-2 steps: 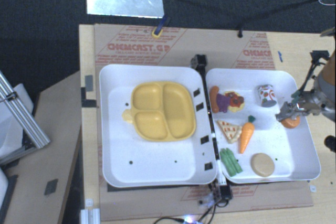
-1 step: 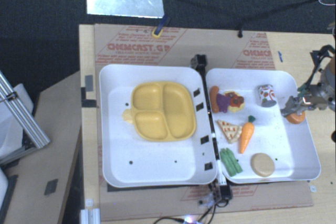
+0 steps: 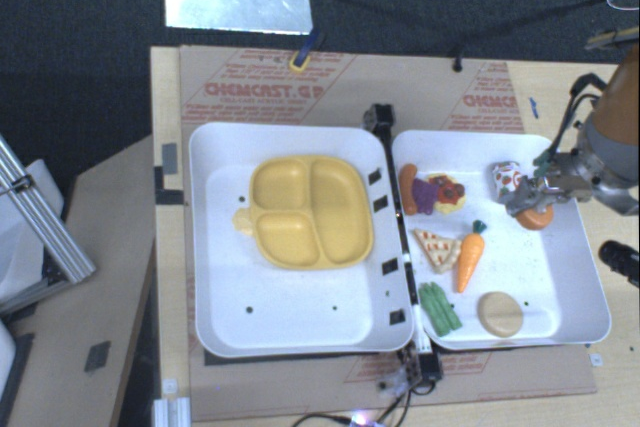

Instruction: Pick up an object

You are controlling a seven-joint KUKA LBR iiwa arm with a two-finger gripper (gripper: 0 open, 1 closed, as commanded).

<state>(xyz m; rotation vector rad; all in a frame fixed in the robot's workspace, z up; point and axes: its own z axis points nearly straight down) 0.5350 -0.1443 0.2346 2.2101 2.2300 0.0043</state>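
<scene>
Two white bins (image 3: 215,245); one carrot (image 3: 469,260); pincer (image 3: 530,200) perhaps over something orange, grip unclear.

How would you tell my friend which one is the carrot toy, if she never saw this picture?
Look at the right white bin, the one full of toy food beside the bin holding the yellow plate. Near its middle lies the carrot, just right of the pizza slice and above the round tan cookie. It alone is long, orange and pointed, with a green leafy top.

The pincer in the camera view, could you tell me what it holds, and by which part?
It cannot be told: the pincer sits over a small orange object in the right bin.
</scene>
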